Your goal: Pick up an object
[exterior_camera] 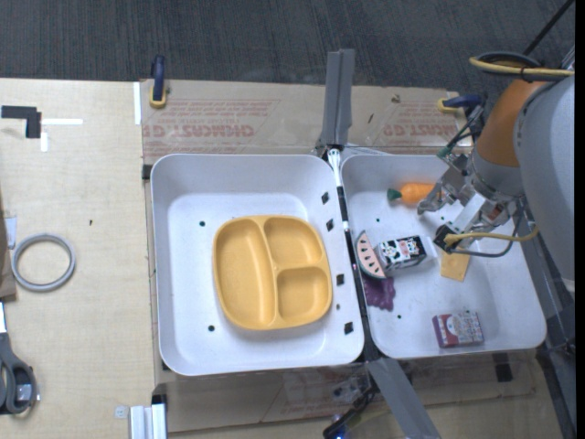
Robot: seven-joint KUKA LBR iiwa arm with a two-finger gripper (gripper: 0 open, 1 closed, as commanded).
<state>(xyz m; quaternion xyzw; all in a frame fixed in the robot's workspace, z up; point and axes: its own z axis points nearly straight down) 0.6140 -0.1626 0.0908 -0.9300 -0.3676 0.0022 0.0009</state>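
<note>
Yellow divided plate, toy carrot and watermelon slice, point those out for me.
Yellow divided plate (pixel 272 273), camera view, on its central divider.
Toy carrot (pixel 417 192), camera view, on its orange body.
Watermelon slice (pixel 367 254), camera view, on its red flesh.

The pale wooden worktop carries two shallow white bins side by side, the left bin touching the right bin along their shared edge. A brown cardboard sheet lies under their far side. Well left of the bins rest a grey tape roll, scissors at the near edge, and a small black bracket.
</note>
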